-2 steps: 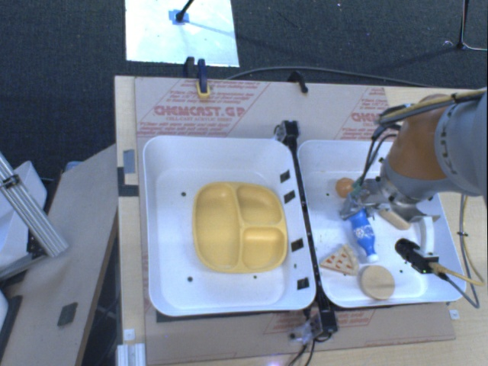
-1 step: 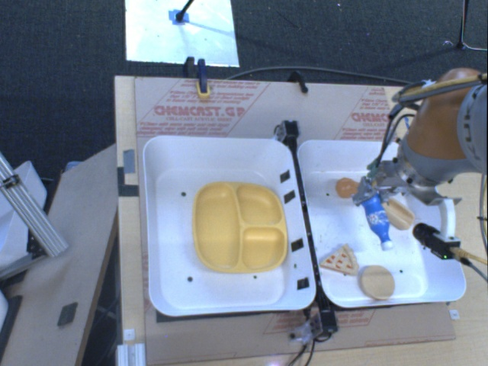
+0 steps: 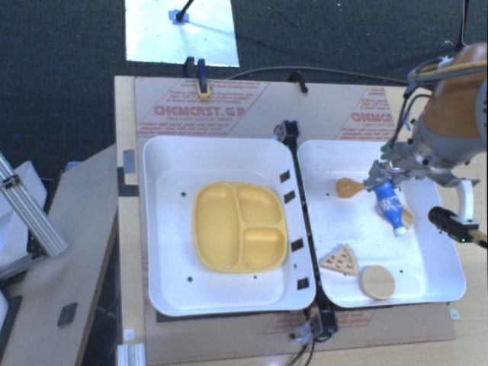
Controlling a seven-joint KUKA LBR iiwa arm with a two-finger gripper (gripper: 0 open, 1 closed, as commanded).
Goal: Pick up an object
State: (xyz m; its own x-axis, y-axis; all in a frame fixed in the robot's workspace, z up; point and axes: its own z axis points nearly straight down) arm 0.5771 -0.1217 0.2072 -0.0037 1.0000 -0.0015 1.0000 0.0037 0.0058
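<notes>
Nearest the camera, in the right bin (image 3: 450, 284), a round tan disc (image 3: 377, 282) lies flat close to the front wall. Just beside it, to its left and a little farther back, is a pizza slice (image 3: 339, 261), a tan wedge with red spots, lying near the divider between the bins.

The left bin (image 3: 164, 204) holds a yellow plate (image 3: 240, 227) with three compartments, lying flat near the middle of the bin.

Farther back in the right bin lies the bottle (image 3: 389, 203). It is small and blue with a pale label patch on its body and a white cap. It lies on the bin floor at a slant, the cap toward the near right and the other end toward the far left. A tan piece (image 3: 407, 219) sticks out from beside its cap end; what it is cannot be told. Left of the bottle, apart from it, is an orange spoon-shaped thing (image 3: 349, 187).

The gripper (image 3: 380, 175) is low over the bottle's far end, at or touching it. Whether it is open or closed on the bottle cannot be told from here. The arm (image 3: 454, 105) rises behind it to the right.

Beyond the bins the board (image 3: 229, 105) bears red lettering, with a clamp (image 3: 201, 78) on its far edge. A white sheet (image 3: 179, 21) lies past that on the dark floor.
</notes>
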